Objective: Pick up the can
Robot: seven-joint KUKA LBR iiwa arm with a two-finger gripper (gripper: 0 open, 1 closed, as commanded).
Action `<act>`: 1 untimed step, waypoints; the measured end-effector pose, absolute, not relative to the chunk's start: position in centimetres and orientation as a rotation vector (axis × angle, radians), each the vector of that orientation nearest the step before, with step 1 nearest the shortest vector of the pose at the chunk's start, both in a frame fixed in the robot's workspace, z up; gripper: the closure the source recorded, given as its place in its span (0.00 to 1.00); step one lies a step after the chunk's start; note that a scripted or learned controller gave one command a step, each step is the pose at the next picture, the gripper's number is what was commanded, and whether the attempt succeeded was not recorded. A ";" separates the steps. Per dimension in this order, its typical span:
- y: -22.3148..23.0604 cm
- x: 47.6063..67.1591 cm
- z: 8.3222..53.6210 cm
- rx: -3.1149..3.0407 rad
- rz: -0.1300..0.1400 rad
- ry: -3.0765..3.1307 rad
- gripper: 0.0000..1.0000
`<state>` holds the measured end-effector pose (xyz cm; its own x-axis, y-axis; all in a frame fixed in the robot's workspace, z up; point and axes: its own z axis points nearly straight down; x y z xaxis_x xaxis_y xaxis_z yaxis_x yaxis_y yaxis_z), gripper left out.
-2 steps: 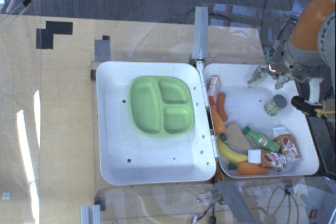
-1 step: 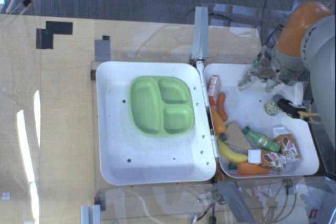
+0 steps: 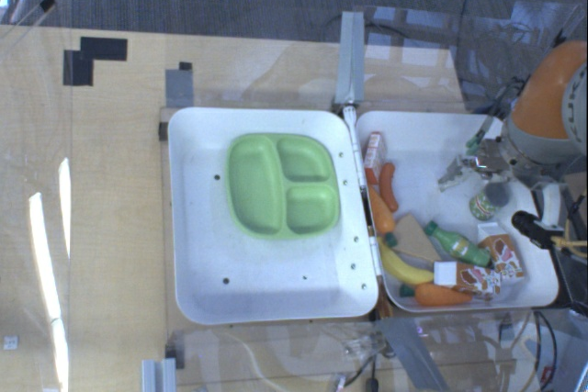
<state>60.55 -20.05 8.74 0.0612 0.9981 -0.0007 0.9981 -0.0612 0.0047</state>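
Observation:
The can (image 3: 486,203) stands upright near the right side of the right bin (image 3: 418,135). It has a grey lid and a green and white label. My gripper (image 3: 462,167) hangs just up and to the left of the can, over bare bin floor. Its metal fingers are spread open with nothing between them, and they do not touch the can. The grey arm with its orange band (image 3: 554,95) reaches in from the right edge.
A green divided plate (image 3: 280,184) lies in the left bin (image 3: 197,289). Along the right bin's left and front sides lie a small red-capped bottle (image 3: 372,149), a sausage (image 3: 389,185), carrots (image 3: 441,295), a banana (image 3: 404,267), a green bottle (image 3: 455,245) and a snack box (image 3: 503,258).

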 end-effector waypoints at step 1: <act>-20.3 57.8 8.8 2.117 0.010 2.308 0.00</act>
<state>57.79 -20.27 8.80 -0.0863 0.9963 -0.0026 0.9962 0.0864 0.0113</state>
